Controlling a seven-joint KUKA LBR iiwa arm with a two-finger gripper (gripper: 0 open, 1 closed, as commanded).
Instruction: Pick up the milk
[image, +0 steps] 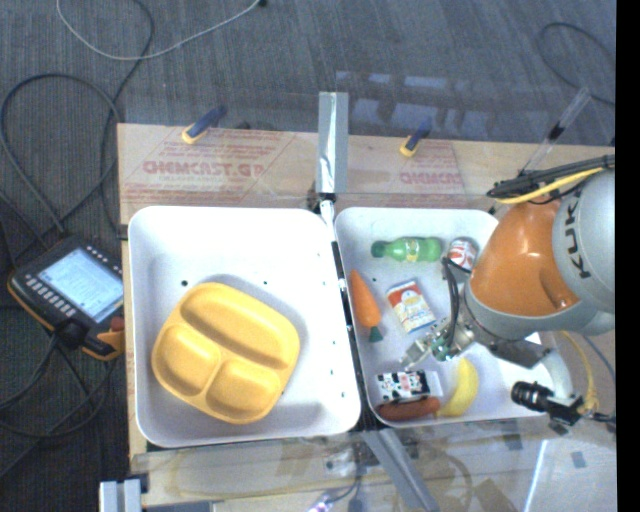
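The milk (408, 382) is a small carton with a black-and-white cow pattern. It lies on its side near the front edge of the right bin (420, 222). My gripper (428, 349) hangs just above and slightly behind the carton, a little to its right. Nothing is visibly held in it. The orange and grey arm covers the right part of this bin.
A red sausage (408, 407) lies right in front of the milk and a banana (460, 388) to its right. Further back are an orange-and-white box (411, 305), a carrot (365, 303), a green bottle (406, 249) and a can (461, 252). The left bin holds a yellow divided tray (226, 350).
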